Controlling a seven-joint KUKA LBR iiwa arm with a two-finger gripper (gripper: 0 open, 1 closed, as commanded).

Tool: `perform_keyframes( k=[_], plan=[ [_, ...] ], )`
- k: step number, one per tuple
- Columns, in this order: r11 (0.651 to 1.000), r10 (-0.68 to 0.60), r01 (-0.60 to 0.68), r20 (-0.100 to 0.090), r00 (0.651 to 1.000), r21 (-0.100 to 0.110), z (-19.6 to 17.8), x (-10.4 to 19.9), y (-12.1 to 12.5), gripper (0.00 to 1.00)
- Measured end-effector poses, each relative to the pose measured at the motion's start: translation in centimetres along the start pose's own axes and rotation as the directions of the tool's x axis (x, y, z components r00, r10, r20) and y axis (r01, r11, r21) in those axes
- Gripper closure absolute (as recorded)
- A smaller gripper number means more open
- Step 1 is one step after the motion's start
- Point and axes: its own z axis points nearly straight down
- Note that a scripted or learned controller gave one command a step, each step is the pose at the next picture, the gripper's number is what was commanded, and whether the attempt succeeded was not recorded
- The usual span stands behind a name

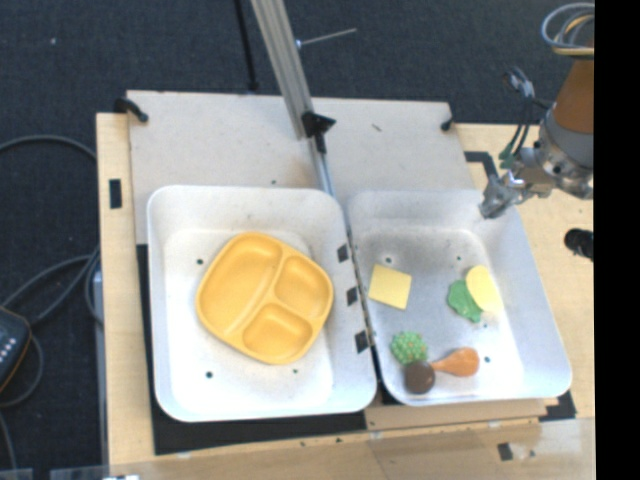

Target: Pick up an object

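Hovering at the right bin's (540, 363) two o'clock corner, our gripper (494, 204) carries nothing; its spread we cannot tell. We judge it parked clear of the pile for a descent. Candidates lie toward seven o'clock: yellow-green piece (474, 295) nearest, cheese square (390, 287), drumstick (456, 362). Yellow tray (264, 296) sits in the left bin (180, 218).

The counter (118, 268) is light wood with a pale board (250, 138) across its rear half. It stands on dark carpet (120, 28). A metal rail (280, 48) slants up from the board. Black cables (45, 153) loop over the carpet at left. Lighting is even.
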Motion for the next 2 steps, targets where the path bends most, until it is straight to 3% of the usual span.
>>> perform_keyframes(
  k=[2],
  plan=[
    [1.0, -0.006, 0.006, -0.005, 1.0, 0.006, -1.4, 11.3, -3.1, 1.0]
  ],
)
